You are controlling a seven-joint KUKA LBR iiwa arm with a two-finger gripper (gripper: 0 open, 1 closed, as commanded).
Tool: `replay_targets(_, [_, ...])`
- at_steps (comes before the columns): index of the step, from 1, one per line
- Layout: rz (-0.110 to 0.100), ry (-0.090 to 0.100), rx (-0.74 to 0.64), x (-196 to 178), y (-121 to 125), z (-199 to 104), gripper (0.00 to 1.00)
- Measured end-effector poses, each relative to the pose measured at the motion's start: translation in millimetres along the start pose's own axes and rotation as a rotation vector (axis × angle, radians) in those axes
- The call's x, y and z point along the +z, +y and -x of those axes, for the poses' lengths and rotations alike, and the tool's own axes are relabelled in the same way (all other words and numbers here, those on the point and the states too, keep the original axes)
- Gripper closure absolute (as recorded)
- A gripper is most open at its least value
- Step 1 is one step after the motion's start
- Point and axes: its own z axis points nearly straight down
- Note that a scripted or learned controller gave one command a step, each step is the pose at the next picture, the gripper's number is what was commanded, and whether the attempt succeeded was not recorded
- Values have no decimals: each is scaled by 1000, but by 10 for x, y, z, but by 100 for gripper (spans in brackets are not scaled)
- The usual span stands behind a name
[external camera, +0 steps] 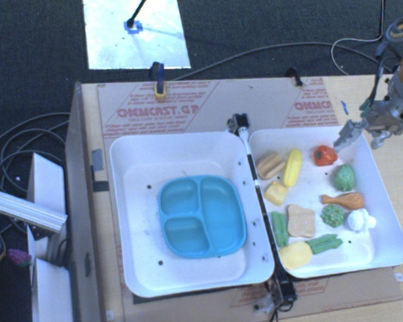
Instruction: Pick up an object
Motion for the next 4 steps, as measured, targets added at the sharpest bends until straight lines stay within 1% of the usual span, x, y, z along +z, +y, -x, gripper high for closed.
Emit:
replay_targets(1, [-1, 1, -2, 719, 461, -278, 0])
replay_targets(2, [12, -2, 2, 1539, 564, -609, 0])
replay_targets(3, [13, -2, -1, 1446, 566, -613, 100])
replay_targets(4, [1, 2, -1, 689, 38, -1295, 100])
